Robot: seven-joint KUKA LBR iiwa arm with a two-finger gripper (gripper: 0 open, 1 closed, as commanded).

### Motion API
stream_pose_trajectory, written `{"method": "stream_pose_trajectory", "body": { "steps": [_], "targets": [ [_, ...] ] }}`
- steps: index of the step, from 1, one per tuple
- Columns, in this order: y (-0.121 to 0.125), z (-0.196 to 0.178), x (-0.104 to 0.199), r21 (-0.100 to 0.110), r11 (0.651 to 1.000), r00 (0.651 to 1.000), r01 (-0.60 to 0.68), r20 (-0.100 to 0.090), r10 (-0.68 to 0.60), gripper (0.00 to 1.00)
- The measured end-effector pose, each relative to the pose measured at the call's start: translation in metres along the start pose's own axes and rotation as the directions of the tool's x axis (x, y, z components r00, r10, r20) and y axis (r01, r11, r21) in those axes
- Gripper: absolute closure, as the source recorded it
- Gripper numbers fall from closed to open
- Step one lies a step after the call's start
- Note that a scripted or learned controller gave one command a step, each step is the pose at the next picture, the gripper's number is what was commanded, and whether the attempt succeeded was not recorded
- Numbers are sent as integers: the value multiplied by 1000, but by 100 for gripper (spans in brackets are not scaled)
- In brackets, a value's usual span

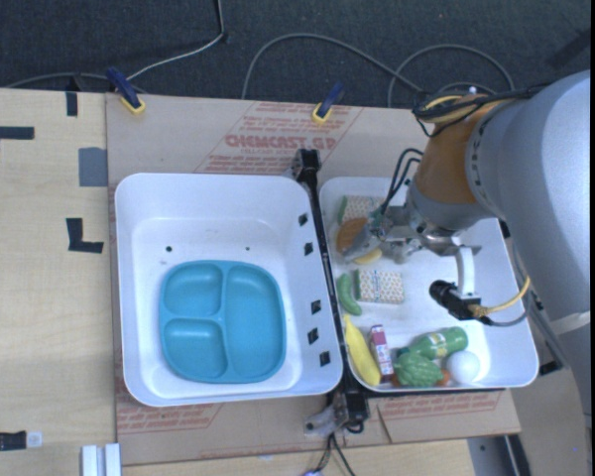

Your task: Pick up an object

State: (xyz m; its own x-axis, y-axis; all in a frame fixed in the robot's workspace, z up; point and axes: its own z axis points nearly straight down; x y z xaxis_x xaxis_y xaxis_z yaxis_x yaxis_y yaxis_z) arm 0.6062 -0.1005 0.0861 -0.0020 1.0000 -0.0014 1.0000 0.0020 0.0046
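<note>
My gripper point(384, 236) is low in the right bin point(506, 266), in its upper left part. It sits right beside an orange round item point(351, 231) and a small yellow piece point(365, 257); whether it touches either is hidden by the wrist. A green-speckled sponge point(357, 209) lies just behind them and a second one point(382, 286) just in front. Lower in the bin lie a green pepper point(348, 294), a banana point(360, 351), a small red bottle point(380, 345), a green bottle point(439, 343), broccoli point(415, 367) and a white ball point(464, 366).
The left bin point(139, 226) holds a blue divided plate point(223, 321). A black divider with clips point(317, 266) runs between the bins. The arm's grey body point(545, 186) overhangs the right bin's right side. Cables point(278, 48) lie behind the bench.
</note>
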Motion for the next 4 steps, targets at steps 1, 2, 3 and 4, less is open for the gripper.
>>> {"method": "stream_pose_trajectory", "body": {
  "steps": [1, 2, 3, 4],
  "targets": [
    [56, 1, 7, 3, 1000, 1000, 0, 0, 0, 0],
    [48, 1, -2, 3, 1000, 1000, 0, 1, 0, 0],
    [32, 0, 4, 2, 1000, 1000, -1, 1, 1, 0],
    [20, 0, 4, 0, 1000, 1000, -1, 1, 1, 0]
  ]
}}
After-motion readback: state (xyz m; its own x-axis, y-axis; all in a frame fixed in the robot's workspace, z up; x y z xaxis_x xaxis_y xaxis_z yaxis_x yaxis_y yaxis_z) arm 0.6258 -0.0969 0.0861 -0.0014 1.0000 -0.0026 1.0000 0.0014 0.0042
